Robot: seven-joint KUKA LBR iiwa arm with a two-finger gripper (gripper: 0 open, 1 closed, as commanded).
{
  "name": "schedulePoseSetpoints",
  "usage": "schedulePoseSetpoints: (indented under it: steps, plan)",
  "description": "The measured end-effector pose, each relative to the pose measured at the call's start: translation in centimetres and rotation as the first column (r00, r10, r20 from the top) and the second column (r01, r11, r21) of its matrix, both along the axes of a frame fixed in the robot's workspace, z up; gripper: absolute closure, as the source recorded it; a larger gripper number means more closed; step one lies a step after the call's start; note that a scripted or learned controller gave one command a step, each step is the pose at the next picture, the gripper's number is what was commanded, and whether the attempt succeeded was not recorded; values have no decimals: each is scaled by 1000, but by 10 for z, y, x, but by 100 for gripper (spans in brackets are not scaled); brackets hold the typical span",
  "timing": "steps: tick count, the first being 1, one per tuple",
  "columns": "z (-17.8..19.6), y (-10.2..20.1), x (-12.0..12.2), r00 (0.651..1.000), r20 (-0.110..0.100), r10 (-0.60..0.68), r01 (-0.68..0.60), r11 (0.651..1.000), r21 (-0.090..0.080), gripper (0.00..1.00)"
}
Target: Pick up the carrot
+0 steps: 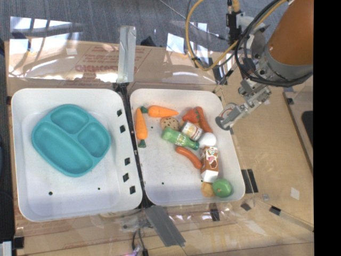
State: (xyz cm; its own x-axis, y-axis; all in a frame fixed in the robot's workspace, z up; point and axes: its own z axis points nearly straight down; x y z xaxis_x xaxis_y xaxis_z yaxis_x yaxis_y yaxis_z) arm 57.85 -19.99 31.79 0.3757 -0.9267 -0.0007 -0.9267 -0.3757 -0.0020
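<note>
Carrot (pixel 140 126), tapered, smooth orange, probably plastic, lies beside right bin's (pixel 176 192) wall.

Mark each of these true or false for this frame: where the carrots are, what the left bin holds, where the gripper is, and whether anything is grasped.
1. Two carrots lie in the right bin. True.
2. The teal plate sits in the right bin. False: it sits in the left bin.
3. The gripper is at the right bin's right rim. True.
4. The gripper holds a carrot. False: both carrots lie on the bin floor.
5. The green apple is in the left bin. False: right bin, near corner.
</note>
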Motion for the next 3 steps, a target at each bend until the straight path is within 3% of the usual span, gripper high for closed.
schedulePoseSetpoints:
  steps: [1, 2, 3]
  plan:
    - [-9, 6, 40, 973, -1, 231, -231, 973, 1, 100]
    - [-26, 11, 35, 813, 1, 582, -582, 813, 0, 100]
    - [14, -7, 62, 668, 5, 744, -744, 668, -6, 100]
